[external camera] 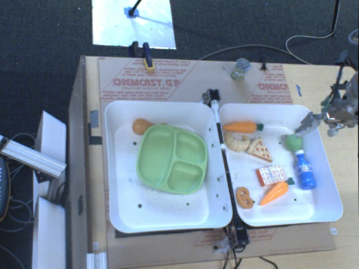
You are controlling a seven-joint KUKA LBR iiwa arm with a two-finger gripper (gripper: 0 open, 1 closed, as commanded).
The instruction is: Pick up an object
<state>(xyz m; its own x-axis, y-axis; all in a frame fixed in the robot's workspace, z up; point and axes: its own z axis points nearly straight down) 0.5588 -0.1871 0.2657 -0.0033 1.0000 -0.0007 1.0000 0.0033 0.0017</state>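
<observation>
Left bin [120, 217]: a green divided tray [171, 158] lies at its middle; an orange ball [140, 126] is seen at the tray's far left corner, touching or just beside it.

Right bin [328, 206], left to right: a carrot [242, 126] near the far left corner, long axis across the bin; a pale pastry [236, 143] just beneath it; a pizza slice [261, 149] beside that; a pretzel [244, 197] toward the near edge; a red-and-white box [271, 175] at the middle; a second carrot [275, 192] lying slantwise just below the box; a green ball [293, 142] near the far right corner; a blue bottle [304, 171] along the right edge, long axis running near to far, cap toward the green ball.

The gripper [305, 126] is seen entering over the bin's far right edge. Whether its grip is spread or closed cannot be told; nothing is seen pinched.

The green ball is judged the nearest thing, lying just below and left of the gripper tip. The bottle cap, close beside the ball, and the bin wall are noted as likely obstructions.
</observation>
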